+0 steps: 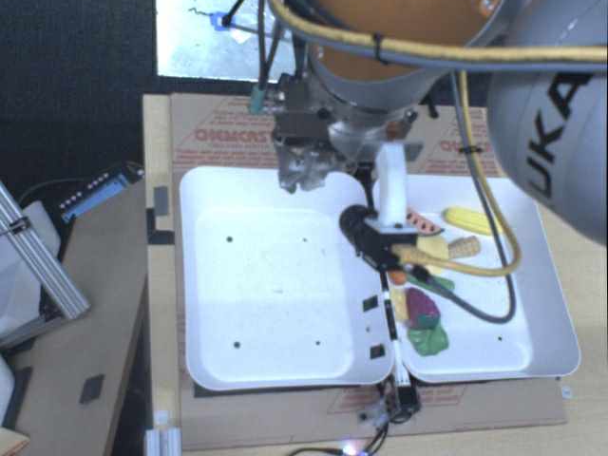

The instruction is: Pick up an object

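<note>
Over the far edge of the left bin [266, 293], the gripper [300, 179] hangs well apart from any toy; whether it is spread or closed I cannot tell. Candidates crowd the right bin [532, 335], probably heaped there for picking: a yellow corn cob [465, 219], a watermelon slice [425, 223], and a glossy purple eggplant [423, 307] touching a green lump [429, 340].

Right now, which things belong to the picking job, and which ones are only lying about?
For the job: tool, right bin, toy corn, watermelon slice, purple eggplant, green toy.
Lying about: cardboard sheet, metal rail.
</note>
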